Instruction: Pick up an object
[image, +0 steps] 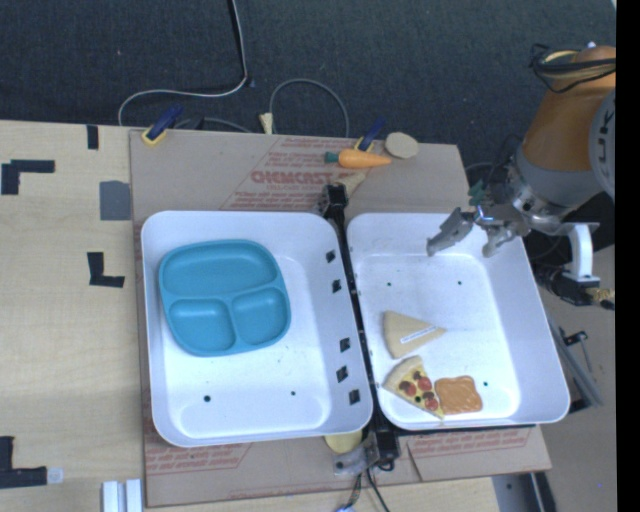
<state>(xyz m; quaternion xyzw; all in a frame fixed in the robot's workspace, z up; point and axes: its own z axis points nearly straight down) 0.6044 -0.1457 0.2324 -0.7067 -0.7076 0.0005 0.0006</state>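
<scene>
Gripper (469, 237) is over the far right corner of the right bin (500, 300), fingers spread apart, nothing between them. One finger (447, 235) points left and down toward the bin floor, the other (497, 240) sits near the bin's right wall. Arm (565, 130) comes in from the upper right, orange band visible above the wrist.

Pickable items all lie in the right bin's near half, well apart from the gripper:
- cheese wedge (408, 331), pale, left of centre
- pizza slice (412, 384), near the front left corner
- toast (458, 394), just beside the pizza slice on its right, looks to be touching it

Left bin (180, 400) holds a blue tray (225, 296) with three compartments, lying flat in the far left part.

Outside the bins, on the cardboard (290, 170) behind them: a carrot (362, 157) and a small beige round piece (402, 145) just beside it. A yellow-blue clamp (160, 127) sits on the cardboard's far left corner. White cable (240, 60) runs down over the dark floor behind the bench.
</scene>
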